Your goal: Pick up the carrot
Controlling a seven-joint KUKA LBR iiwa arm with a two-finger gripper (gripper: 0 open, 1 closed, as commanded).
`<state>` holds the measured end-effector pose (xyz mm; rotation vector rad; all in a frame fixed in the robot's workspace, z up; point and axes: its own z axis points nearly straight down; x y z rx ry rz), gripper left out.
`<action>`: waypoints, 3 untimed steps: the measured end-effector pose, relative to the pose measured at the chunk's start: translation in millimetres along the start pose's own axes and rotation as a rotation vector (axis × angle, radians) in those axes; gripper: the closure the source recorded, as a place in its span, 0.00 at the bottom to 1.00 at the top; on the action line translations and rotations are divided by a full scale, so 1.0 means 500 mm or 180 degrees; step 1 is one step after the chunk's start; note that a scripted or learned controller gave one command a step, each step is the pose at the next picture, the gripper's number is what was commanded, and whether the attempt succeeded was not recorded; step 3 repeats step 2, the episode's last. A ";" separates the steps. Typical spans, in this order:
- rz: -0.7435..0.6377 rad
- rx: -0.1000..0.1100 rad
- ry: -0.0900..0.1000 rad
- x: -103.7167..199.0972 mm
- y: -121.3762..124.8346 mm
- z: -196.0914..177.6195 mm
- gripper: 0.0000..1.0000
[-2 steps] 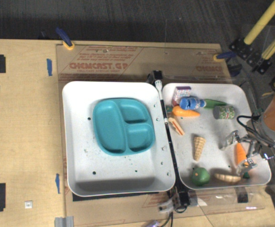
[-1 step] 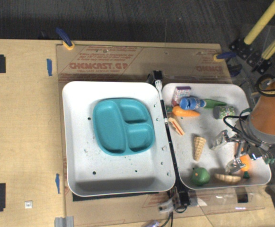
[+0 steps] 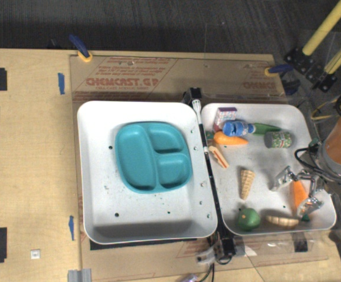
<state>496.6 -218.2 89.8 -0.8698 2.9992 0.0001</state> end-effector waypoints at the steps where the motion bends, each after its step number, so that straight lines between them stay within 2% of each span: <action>1: -0.0448 0.0025 0.0023 -0.022 0.027 -0.001 0.00; 2: -0.0200 -0.0005 -0.0006 0.002 0.007 0.000 0.00; 3: -0.0200 -0.0005 -0.0006 0.002 0.007 0.000 0.00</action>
